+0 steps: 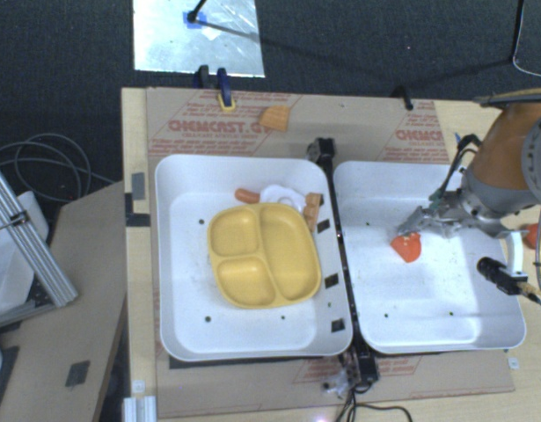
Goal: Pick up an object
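Small orange-red rounded object (pixel 407 248) lying in right shallow white bin (pixel 446 323), near its left-centre. Grey two-finger gripper (pixel 417 226) just above it, touching or nearly. Jaw opening impossible to tell. Risk: off-centre closing, object squirting sideways on slick floor.

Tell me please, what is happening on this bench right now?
A grey robot arm with an orange band reaches in from the right, and its gripper is low over the right white bin, right beside a small orange-red object. The left white bin holds a yellow divided plastic tray with a few small items behind it.
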Action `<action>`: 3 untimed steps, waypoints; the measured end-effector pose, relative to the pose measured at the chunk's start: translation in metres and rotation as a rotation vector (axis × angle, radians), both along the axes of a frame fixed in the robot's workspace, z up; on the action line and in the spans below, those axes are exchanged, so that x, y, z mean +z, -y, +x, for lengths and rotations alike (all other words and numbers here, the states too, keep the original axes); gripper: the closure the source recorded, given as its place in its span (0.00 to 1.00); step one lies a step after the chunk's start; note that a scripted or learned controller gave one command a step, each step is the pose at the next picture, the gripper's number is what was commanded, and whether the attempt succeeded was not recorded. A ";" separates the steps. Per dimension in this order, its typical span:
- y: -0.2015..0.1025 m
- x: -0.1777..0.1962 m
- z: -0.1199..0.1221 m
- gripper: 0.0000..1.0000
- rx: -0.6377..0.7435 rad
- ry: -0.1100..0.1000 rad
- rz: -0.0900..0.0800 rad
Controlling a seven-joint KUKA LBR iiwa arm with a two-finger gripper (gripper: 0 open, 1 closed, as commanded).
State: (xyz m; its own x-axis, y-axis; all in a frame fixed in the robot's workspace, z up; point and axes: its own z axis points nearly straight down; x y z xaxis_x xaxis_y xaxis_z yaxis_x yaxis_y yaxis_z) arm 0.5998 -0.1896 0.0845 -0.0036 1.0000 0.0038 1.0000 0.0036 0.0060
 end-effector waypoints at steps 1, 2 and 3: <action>0.001 0.020 0.005 1.00 0.003 0.015 -0.005; 0.001 0.018 0.003 0.00 0.002 0.010 -0.004; 0.017 0.000 -0.005 0.00 -0.004 -0.005 -0.004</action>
State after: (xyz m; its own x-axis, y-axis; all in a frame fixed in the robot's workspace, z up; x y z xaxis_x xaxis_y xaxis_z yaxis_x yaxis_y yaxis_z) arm 0.5953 -0.2070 0.0843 -0.0001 1.0000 -0.0004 1.0000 0.0001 0.0012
